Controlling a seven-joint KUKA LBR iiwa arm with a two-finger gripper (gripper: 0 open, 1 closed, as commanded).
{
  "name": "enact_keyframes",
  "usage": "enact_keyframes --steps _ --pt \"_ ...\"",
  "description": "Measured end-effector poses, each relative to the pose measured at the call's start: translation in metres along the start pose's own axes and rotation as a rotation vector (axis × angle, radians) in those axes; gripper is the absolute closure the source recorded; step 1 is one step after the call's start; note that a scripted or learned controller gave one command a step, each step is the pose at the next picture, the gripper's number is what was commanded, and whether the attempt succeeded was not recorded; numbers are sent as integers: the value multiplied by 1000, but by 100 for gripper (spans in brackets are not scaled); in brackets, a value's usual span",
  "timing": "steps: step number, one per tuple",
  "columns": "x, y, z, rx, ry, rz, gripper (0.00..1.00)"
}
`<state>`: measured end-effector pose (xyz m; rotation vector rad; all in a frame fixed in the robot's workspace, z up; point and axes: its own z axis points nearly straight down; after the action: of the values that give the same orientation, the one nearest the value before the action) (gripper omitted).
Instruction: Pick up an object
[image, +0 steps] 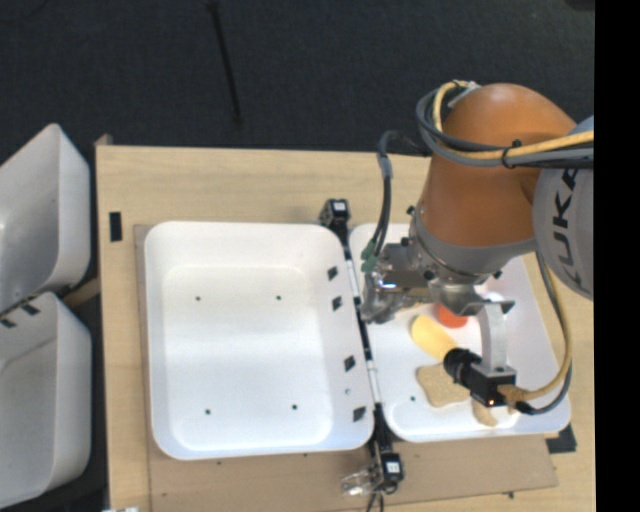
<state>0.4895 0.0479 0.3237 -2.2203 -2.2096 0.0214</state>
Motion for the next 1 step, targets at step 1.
enact_keyframes --steps 1 --pt "65 -1 -81 -24 7 -14 100"
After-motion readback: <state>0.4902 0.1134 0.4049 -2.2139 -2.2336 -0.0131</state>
